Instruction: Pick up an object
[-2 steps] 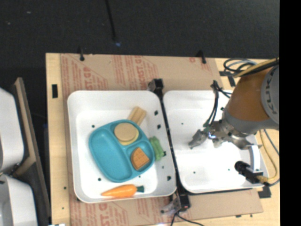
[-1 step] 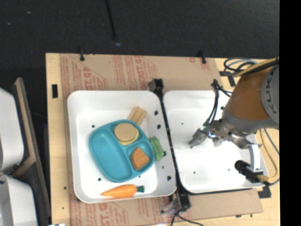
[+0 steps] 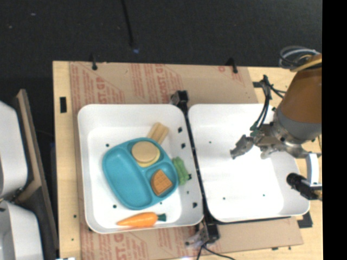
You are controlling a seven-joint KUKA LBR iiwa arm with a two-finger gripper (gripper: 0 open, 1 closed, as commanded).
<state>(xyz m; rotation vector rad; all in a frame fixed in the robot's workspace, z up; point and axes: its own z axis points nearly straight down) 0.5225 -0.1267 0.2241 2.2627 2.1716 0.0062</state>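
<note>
On the counter [image 3: 65, 145], the left bin [image 3: 89, 145] holds a blue tray [image 3: 122, 175] carrying a round cookie [image 3: 146, 152] and a waffle piece [image 3: 161, 182]; a carrot [image 3: 142, 219] lies just below it. Over the right bin [image 3: 244, 199] hangs the gripper [image 3: 250, 147], nothing in it; I cannot tell how it stands.

One fixed camera above the bench [image 3: 70, 145], slanting down on both white bins [image 3: 87, 145] from moderately far.
</note>
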